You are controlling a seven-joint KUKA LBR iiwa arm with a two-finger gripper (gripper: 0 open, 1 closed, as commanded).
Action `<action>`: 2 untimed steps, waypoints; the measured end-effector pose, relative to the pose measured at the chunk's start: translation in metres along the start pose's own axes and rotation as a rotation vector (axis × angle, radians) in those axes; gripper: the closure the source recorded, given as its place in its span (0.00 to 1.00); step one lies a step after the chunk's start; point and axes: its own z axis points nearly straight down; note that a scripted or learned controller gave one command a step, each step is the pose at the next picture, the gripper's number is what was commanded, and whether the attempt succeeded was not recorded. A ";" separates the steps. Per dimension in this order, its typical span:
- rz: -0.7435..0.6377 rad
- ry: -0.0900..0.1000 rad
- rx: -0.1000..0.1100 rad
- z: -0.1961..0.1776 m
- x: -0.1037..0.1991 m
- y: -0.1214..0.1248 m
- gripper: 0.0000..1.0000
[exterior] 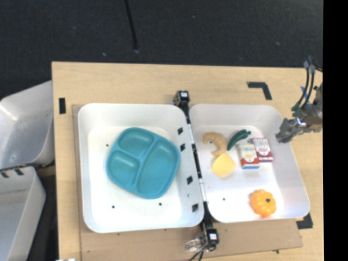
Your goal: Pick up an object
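Observation:
The right bin (283, 184) holds a tan knobbly piece (215, 140), a green pepper (238, 138), a yellow rounded item (223, 165), a small red-and-white carton (255, 152) and an orange pumpkin-shaped toy (263, 203). My gripper (286, 130) hangs at the right bin's upper right rim, right of the carton and apart from it. Nothing shows in its grasp. The arm behind it is cut off by the view's right side.
The left bin (92, 200) holds a blue divided plate (143, 162). A ridge with black clips (191, 156) separates the two bins. White containers (22, 135) stand off the bench to the left. Bare wooden bench (163, 83) surrounds the bins.

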 end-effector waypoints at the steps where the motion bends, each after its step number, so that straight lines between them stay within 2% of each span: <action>1: -0.002 0.003 0.004 0.016 0.052 -0.006 1.00; 2: -0.003 0.003 0.004 0.030 0.101 -0.014 1.00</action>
